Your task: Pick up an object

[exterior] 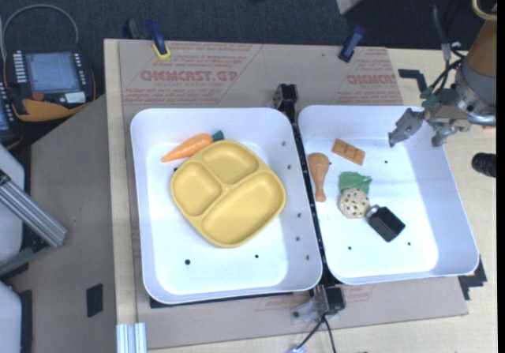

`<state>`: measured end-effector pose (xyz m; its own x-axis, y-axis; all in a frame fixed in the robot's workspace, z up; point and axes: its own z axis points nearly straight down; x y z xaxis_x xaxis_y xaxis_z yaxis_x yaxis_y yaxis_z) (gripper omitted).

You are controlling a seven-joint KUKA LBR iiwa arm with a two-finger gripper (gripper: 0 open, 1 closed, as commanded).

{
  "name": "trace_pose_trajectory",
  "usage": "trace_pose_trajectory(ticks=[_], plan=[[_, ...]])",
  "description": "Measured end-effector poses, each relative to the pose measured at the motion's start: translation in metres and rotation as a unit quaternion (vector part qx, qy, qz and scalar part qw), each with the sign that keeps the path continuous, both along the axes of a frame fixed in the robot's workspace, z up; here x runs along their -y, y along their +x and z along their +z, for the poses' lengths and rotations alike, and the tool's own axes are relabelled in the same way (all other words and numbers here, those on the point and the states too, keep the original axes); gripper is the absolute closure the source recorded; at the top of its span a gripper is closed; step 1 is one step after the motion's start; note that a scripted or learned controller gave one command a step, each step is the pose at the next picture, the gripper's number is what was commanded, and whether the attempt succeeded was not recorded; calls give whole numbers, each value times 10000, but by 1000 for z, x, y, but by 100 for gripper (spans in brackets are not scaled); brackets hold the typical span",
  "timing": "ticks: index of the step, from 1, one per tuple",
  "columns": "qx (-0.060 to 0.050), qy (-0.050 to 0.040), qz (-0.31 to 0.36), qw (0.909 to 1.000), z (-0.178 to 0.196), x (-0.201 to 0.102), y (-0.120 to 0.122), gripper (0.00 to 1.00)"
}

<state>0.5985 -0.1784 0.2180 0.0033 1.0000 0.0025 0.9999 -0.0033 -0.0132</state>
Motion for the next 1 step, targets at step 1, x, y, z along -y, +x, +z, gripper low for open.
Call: trace_pose_trajectory(ticks=[1], plan=[[67,-14,18,10000,8,-1,3,0]])
